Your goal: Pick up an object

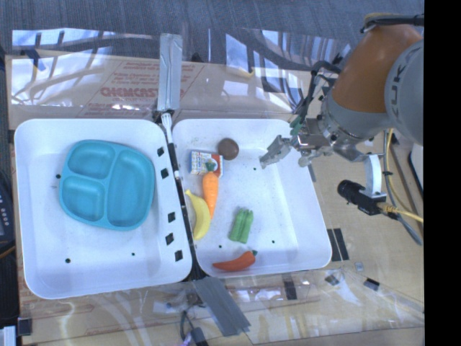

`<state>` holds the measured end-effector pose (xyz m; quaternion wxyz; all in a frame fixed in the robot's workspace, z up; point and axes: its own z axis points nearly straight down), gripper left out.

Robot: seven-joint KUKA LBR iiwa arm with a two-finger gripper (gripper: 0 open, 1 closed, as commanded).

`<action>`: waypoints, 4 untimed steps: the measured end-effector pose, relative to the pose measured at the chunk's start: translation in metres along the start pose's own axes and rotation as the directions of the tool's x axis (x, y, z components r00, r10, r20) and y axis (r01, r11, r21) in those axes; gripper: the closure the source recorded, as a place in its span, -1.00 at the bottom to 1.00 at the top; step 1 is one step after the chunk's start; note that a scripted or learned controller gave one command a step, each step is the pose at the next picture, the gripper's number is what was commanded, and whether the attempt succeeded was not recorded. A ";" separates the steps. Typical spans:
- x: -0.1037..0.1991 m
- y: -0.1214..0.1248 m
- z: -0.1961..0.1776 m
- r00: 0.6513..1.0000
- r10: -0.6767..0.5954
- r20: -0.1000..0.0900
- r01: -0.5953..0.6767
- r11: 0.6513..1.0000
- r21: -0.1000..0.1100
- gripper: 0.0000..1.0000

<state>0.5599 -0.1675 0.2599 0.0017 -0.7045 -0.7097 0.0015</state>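
Nearest the front edge of the right bin (pixel 306 215), a red chili pepper (pixel 235 262) is lying along the front wall, toward the front left corner. Just behind it, near the middle of that bin's floor, a green vegetable (pixel 241 225) is resting at a slight tilt. A yellow banana (pixel 199 215) is curving along the left wall, and an orange carrot (pixel 209 191) is lying just beside it, its green top pointing toward the back. A small carton (pixel 201 162) with a picture on it is sitting behind the carrot, touching its top end, and a round brown object (pixel 228 148) is sitting beside the carton, close to the back wall. In the left bin (pixel 36 215), a blue divided plate (pixel 108 184) is taking up the middle of the floor. Over toward the back right corner of the right bin, the gripper (pixel 277 152) is hanging above the floor, well apart from every item and holding nothing; from here I cannot tell how its tips are set. The grey arm (pixel 378 71) with its orange band is reaching in behind it over the right wall.
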 end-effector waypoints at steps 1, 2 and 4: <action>0.039 -0.005 0.143 1.000 -0.016 -0.001 0.016 1.000 0.004 -1.00; 0.037 -0.030 0.169 0.998 0.059 -0.001 -0.059 0.998 -0.001 -1.00; 0.109 0.057 0.067 0.998 0.062 -0.001 -0.062 0.998 -0.005 1.00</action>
